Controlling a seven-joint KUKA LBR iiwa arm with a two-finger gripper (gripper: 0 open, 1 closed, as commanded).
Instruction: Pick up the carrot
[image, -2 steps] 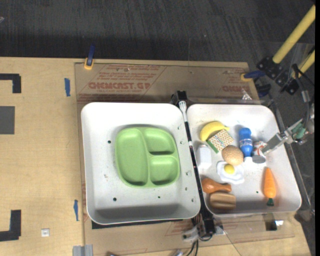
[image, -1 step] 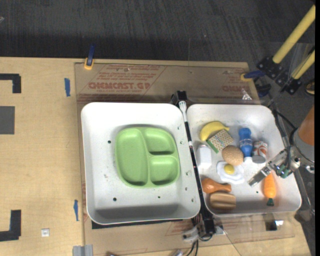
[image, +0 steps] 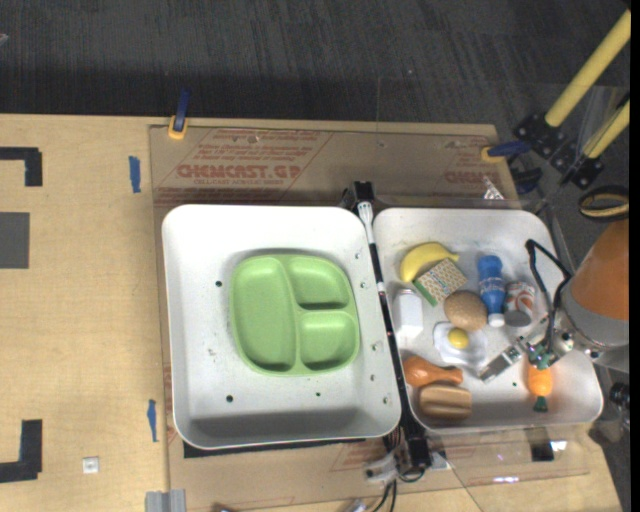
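Two white bins sit side by side on the bench. The left bin (image: 190, 330) holds one thing, a green plate (image: 295, 312) with three compartments, lying flat near the middle.

The right bin (image: 585, 400) holds the clutter. Counted: one yellow banana (image: 425, 257) toward the far left part, with one small patterned packet (image: 441, 280) just beside it; one blue bottle (image: 490, 282) lying to the right of those; one brown rounded lump (image: 464, 308) (possibly a potato) near the centre; one white piece with a yellow spot (image: 455, 340) just below it; one orange-brown piece (image: 430, 373) and one bread roll (image: 445, 401) at the near left corner, touching or nearly so. A small reddish and grey item (image: 519, 303) lies right of the bottle, too small to identify.

There is one carrot (image: 540, 383), small and orange with a green end, near the right wall of the right bin toward the near side, standing roughly on end.

The gripper (image: 533, 352) hangs just above the carrot, at the end of the arm (image: 605, 285) with its orange band. Whether its jaws are spread or closed cannot be told from here, nor whether they touch the carrot.
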